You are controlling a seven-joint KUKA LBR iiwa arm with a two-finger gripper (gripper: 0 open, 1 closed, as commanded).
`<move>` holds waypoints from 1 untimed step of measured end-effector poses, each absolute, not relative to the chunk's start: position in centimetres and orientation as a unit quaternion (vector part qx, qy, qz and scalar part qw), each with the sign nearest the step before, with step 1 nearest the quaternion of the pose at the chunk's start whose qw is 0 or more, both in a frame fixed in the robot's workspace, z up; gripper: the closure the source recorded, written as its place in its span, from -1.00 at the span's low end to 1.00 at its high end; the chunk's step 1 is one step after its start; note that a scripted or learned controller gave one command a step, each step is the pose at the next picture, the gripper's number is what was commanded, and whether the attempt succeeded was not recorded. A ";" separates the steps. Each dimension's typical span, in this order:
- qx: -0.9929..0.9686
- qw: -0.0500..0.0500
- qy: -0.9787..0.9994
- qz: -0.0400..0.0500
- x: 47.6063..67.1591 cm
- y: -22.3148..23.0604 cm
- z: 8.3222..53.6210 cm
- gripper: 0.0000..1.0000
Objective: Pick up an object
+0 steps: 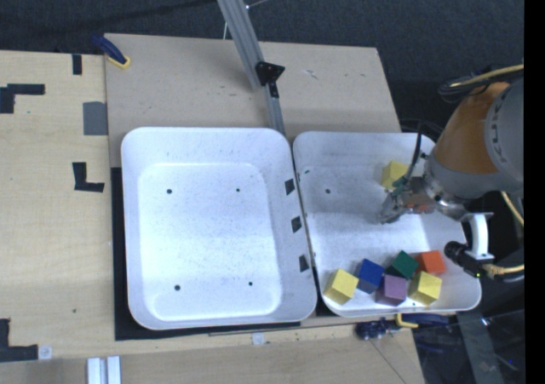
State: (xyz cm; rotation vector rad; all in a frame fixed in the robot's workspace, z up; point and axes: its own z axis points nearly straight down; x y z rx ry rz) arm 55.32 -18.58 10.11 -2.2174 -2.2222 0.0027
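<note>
Reaching into the right bin, nothing lifted yet.

Camera view: the pincer [393, 209] is low over the right bin [341, 161] floor; whether it is wide or narrow I cannot tell. A yellow cube [392, 174] sits just behind it, the other cubes [387, 278] in front. The next move likely calls for centring on one cube, then lifting.

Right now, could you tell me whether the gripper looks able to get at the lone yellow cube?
Probably yes: the gripper hangs just below the yellow cube, with bare bin floor between them.
</note>
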 end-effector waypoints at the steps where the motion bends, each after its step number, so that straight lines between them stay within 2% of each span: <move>1: -0.706 -0.002 -0.708 -0.001 55.3 -18.4 16.4 1.00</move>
